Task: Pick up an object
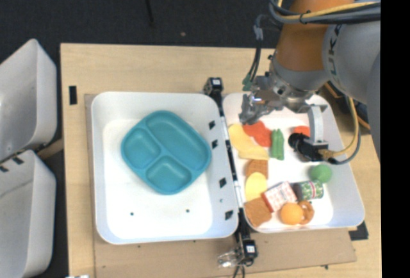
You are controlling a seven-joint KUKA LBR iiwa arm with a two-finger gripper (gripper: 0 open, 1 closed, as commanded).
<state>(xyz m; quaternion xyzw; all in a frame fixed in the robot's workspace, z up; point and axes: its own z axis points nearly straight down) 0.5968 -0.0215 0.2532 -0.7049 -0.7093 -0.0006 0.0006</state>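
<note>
My gripper (252, 113) hangs over the upper left part of the right bin (343, 203), just above a red piece (259, 133) and a yellow wedge (241, 141). I see nothing held in it. Next to the red piece stands a green pickle-like stick (277, 143). Lower in the bin lie a brown slice (256, 168), a yellow lemon shape (254, 188), a red and white carton (279, 195), an orange (291, 213), a brown cracker (257, 211), a green can (311, 190) and a green ball (321, 173).
The left bin (106, 206) holds a teal divided plate (166, 150) near its middle. The arm's orange band (314, 27) and grey body rise above the right bin's far edge. Black clips (225, 161) sit along the seam between the bins.
</note>
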